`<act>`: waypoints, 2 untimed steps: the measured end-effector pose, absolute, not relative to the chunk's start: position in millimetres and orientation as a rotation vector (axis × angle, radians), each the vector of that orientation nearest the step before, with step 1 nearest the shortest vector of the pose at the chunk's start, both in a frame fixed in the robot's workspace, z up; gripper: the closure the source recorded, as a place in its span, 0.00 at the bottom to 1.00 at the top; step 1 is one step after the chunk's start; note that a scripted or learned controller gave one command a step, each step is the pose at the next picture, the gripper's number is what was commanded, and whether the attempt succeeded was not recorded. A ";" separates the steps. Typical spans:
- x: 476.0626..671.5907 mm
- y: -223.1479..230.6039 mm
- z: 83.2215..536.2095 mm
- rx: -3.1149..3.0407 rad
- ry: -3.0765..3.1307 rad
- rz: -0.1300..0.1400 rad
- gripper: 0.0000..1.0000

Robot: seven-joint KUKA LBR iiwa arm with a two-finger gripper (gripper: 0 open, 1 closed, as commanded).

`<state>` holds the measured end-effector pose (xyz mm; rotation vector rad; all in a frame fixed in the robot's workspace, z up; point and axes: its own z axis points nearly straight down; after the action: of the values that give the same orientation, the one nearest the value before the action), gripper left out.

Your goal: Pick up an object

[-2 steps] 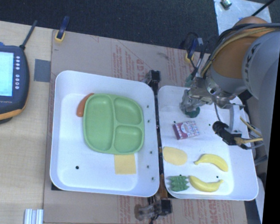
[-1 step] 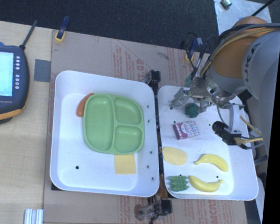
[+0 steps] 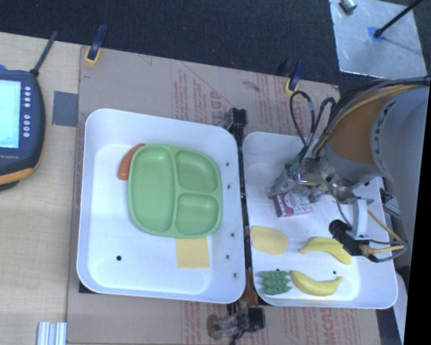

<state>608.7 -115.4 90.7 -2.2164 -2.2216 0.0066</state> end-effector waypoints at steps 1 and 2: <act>586.6 -116.6 91.5 -2.213 -2.225 0.006 0.00; 627.9 -137.6 92.2 -2.215 -2.225 0.002 0.00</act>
<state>627.9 -137.6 92.2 -2.2154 -2.2250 0.0019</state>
